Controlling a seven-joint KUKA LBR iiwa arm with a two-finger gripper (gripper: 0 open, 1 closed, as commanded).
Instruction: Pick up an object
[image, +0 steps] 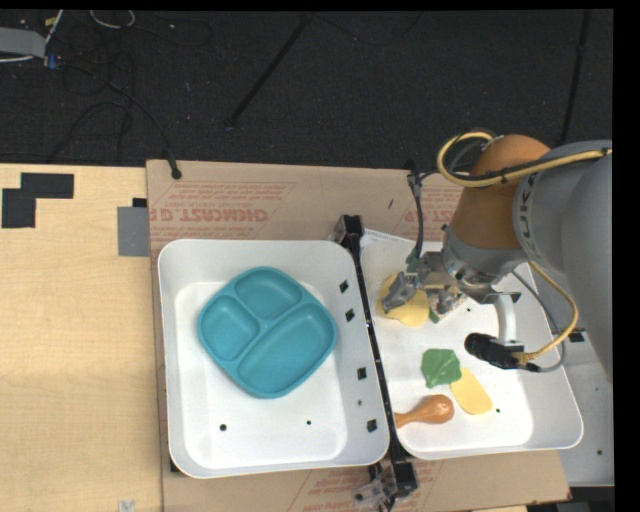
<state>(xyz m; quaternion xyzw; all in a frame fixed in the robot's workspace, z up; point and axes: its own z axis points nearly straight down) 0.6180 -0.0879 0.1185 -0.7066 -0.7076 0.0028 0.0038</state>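
My gripper (422, 296) is low in the right bin (520, 420), at its upper left part. A pale yellow object (404, 314) lies right at the fingertips, with one finger (399, 290) on its left and the other (445, 300) on its right. The jaws stand apart around it. Lower in the same bin lie a green piece (439, 366), a yellow piece (473, 393) and an orange-brown pear-shaped object (425, 410).
The left bin (195, 420) holds a teal divided plate (266, 330). A black divider bar (362, 340) runs between the bins. The grey arm with its orange band (500, 190) and cables covers the right bin's upper right.
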